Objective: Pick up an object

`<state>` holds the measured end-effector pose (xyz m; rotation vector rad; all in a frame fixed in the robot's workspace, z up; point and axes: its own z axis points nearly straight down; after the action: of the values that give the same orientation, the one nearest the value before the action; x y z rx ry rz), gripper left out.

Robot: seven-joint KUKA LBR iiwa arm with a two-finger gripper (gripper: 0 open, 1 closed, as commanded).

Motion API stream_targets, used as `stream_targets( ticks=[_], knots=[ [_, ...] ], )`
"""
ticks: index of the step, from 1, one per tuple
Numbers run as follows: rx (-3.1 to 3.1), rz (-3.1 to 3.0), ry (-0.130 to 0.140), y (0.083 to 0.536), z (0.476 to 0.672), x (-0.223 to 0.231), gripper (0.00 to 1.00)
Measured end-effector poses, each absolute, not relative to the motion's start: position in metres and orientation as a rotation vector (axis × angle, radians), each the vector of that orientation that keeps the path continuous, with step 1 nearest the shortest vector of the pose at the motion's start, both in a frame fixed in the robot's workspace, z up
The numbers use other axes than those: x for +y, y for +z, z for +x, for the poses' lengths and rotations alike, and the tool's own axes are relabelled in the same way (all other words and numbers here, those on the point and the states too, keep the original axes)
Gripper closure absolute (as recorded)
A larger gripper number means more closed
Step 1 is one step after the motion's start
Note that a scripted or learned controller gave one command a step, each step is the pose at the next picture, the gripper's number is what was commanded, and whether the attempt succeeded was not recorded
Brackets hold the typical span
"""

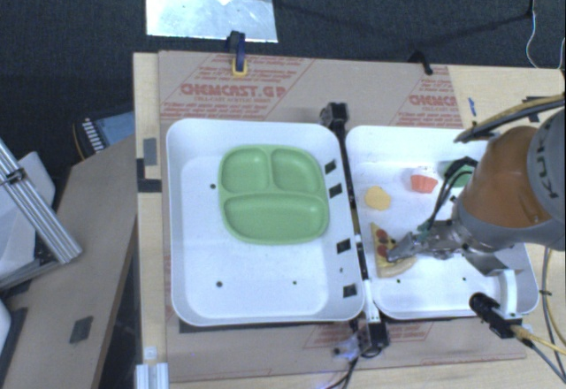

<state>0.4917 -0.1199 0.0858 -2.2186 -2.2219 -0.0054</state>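
1. from my seat i see two white bins side by side: the left bin (190,290) carries a green divided plate (272,193), and the right bin (389,148) has the loose pieces i could go after.

2. in the right bin there is a pizza slice toy (389,256) lying near the bin's left wall, a small yellow piece (378,198) just above it, and an orange-red piece (423,183) further toward the back.

3. the arm (508,188) comes in from the right and is bent low over the right bin; the gripper (405,247) is down at the pizza slice, its tip right at or on the slice's upper edge.

4. i cannot tell how the gripper is set. it looks dark and narrow at this angle, and whether it is spread, pressed together or pinching the slice is not something i can read from here.

5. progress, as i judge it: the approach looks done, with the tool down at bin-floor level on a chosen target. the slice itself lies flat on the bin floor, so nothing has been lifted.

6. what is left: a confirmed grip and a lift clear of the bin. the slice sits close to the divider between the bins, so i'd guess a thin, flat piece like that could slip out or get pushed against the wall rather than come up.
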Motion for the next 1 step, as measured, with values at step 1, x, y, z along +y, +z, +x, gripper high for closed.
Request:
stream_targets(
  ticks=[1],
  knots=[
    [-2.230, -2.218, -0.019, 0.1005, 0.4957, -0.1178, 1.00]
  ],
)
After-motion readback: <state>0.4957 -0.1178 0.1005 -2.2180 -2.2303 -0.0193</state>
